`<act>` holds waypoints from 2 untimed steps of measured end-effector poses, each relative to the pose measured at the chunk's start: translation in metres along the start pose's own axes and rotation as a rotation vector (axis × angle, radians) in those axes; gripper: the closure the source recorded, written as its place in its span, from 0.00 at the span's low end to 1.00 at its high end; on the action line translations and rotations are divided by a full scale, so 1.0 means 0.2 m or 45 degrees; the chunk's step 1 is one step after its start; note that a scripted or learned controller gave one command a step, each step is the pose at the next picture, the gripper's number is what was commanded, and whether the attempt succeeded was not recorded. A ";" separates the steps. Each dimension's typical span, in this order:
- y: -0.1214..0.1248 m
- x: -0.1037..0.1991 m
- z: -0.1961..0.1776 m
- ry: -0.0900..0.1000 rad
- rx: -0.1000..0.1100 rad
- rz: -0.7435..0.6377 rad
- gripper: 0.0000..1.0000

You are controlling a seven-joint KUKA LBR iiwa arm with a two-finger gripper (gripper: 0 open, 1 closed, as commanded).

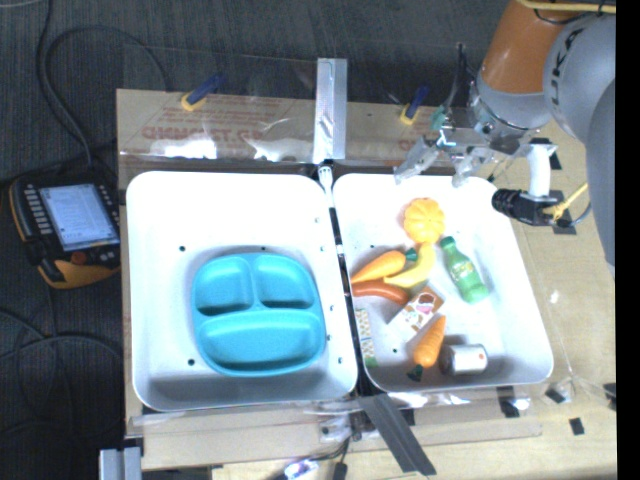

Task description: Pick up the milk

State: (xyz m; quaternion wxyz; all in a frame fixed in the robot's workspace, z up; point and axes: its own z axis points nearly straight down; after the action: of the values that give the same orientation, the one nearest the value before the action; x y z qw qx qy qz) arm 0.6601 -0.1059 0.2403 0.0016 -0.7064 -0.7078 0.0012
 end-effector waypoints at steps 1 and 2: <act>-0.26 0.26 0.15 0.000 0.002 0.201 0.00; -0.71 0.08 0.61 0.003 -0.033 0.589 0.00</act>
State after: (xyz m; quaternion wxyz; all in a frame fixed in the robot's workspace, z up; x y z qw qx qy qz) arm 0.5168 -0.0897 0.1184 -0.0070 -0.8498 -0.5270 -0.0086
